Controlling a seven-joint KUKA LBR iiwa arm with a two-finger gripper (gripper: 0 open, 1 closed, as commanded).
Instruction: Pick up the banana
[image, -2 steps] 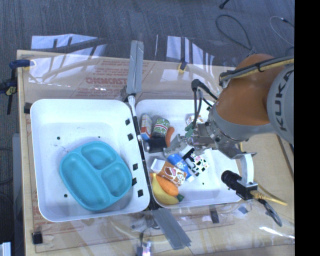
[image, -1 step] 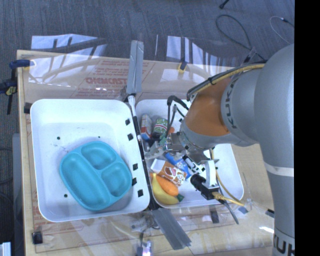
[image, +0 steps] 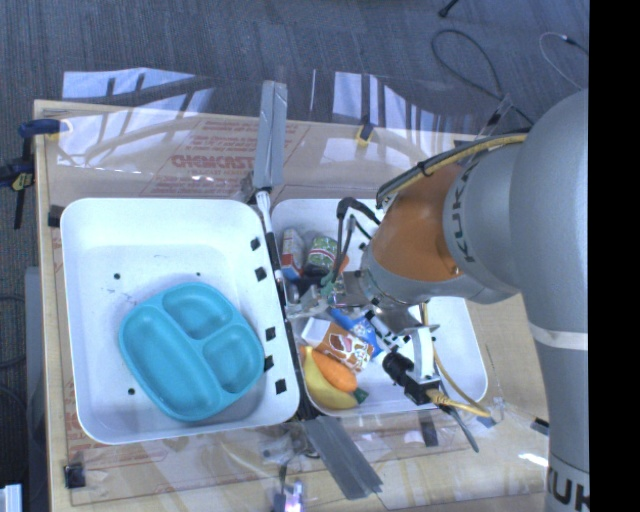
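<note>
two shallow white bins sat side by side on the bench (image: 200, 160), and all the action was over on the right. the left bin (image: 90, 300) carried a blue divided plate (image: 192, 348), lying flat towards that bin's near edge, with bare white floor along its far edge. quiet over there.

the right bin (image: 465, 350) was the crowded one. the banana (image: 325, 388) lay in its near corner, hard against the wall that it shares with the left bin, yellow and curved, on its side. an orange carrot-shaped thing (image: 338, 373) lay right on top of it, touching it, so only the banana's outer curve showed. just beyond those two, towards the middle of the bin, a printed packet (image: 349, 347) lay tilted, its near end close to the carrot shape. up by the bin's far edge a green can (image: 321, 250) stood near the shared wall, among small clutter too jumbled to name.

the arm (image: 500, 220) reached in from the right side and hung over most of that bin, its orange band above the bin's middle. the claw (image: 338, 293) was low among the clutter between the can and the packet, apart from the banana, which lay nearer the camera. open or closed? i could not tell, since the wrist and the jumble hid it. nothing could be seen held in it, and the banana was resting in the bin.
</note>
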